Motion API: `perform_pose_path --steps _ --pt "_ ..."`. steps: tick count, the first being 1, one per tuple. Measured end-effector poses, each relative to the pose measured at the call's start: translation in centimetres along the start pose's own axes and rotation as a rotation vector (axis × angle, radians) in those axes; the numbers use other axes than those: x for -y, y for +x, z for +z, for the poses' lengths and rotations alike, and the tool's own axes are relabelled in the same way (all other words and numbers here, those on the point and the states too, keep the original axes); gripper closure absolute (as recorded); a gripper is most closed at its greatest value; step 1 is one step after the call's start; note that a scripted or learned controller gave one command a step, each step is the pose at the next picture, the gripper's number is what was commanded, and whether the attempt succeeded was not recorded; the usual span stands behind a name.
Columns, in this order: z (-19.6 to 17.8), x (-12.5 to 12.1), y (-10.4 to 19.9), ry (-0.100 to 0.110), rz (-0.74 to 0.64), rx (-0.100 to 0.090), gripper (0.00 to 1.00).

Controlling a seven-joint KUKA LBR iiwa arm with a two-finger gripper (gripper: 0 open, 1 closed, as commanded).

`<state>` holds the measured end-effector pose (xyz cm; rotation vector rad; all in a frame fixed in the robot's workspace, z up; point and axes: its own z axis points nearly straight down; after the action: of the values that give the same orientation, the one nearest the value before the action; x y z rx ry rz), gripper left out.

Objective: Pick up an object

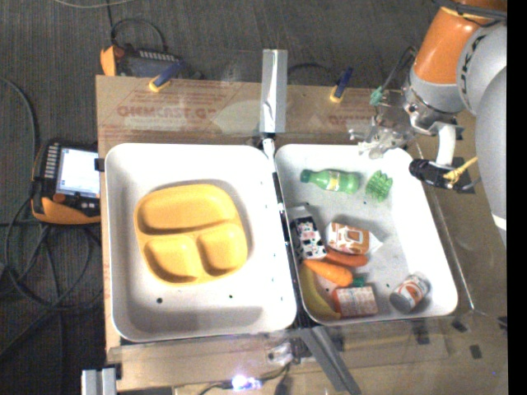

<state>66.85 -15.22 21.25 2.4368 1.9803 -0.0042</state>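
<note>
Both white bins [123, 220] appeared smooth, glossy plastic. The yellow tray [193, 230] looked matt plastic. The worktop [181, 109] resembled bare cardboard.

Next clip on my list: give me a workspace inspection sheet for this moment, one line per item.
Surface: two white bins, left bin and right bin, on a brown board.
Job's things: right bin holds green bottle, green ridged piece, carrot, banana, can, small cartons.
Clutter: yellow divided tray in left bin.
Grippers: end effector above right bin's far edge; finger state unclear.
Cables: dark cables on floor, left.
Surroundings: orange handheld pendant left of the bins.
</note>
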Motion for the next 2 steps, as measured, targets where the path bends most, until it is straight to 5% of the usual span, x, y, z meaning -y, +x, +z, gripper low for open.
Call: perform_pose_path --steps 1,2 --pt "0.0 0.0 -0.1 0.001 0.001 0.002 0.0" --pt "12.4 6.3 -3.8 -0.007 -0.031 -0.002 0.0"
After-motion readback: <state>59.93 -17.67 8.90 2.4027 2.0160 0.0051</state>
